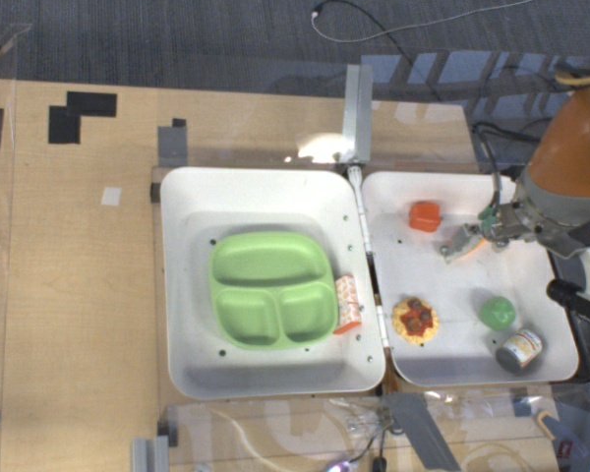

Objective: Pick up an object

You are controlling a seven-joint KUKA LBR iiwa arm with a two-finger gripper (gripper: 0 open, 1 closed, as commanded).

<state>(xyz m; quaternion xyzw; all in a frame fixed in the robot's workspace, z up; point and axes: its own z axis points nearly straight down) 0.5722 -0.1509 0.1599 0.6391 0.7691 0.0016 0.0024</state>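
My jaws (459,246) hang just right of the orange block (425,215), their state unclear to me; the can (518,349) shows no readable label.

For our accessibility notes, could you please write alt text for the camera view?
A robot arm's hand reaches into the right bin, which holds an orange block, toy pizza, green ball and small can. The left bin holds a green divided tray.

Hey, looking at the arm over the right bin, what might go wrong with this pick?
The gripper sits on bare floor of the right bin, apart from the orange block, so it may close on nothing. The green ball and the small can would likely roll if nudged.
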